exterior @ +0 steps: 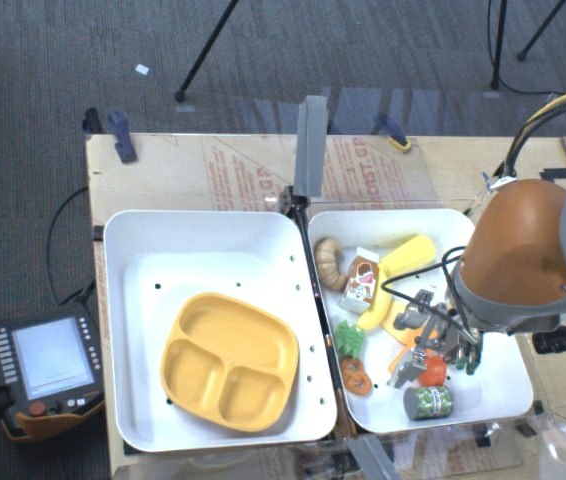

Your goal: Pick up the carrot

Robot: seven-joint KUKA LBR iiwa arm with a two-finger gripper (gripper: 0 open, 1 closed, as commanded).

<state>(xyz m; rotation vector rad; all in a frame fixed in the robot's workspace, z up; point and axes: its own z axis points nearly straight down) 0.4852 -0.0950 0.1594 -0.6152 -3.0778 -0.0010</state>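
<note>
A: We see a cardboard-topped bench (253,173) on dark carpet, bearing two white bins; the left bin (133,268) holds a yellow divided tray (230,360), the right bin (508,388) a crowd of toy foods.

B: Where do we place the carrot (401,330)?

A: In the middle of the right bin; we read the orange wedge just beside the banana (395,268) as the carrot, partly under the gripper (433,353); the arm reaches in from the right, so its wrist covers that bin's far side.

B: And the claw?

A: We cannot tell whether it is released or clenched; cables and the tomato (433,372) clutter it; a green can (428,402) lies below.
</note>
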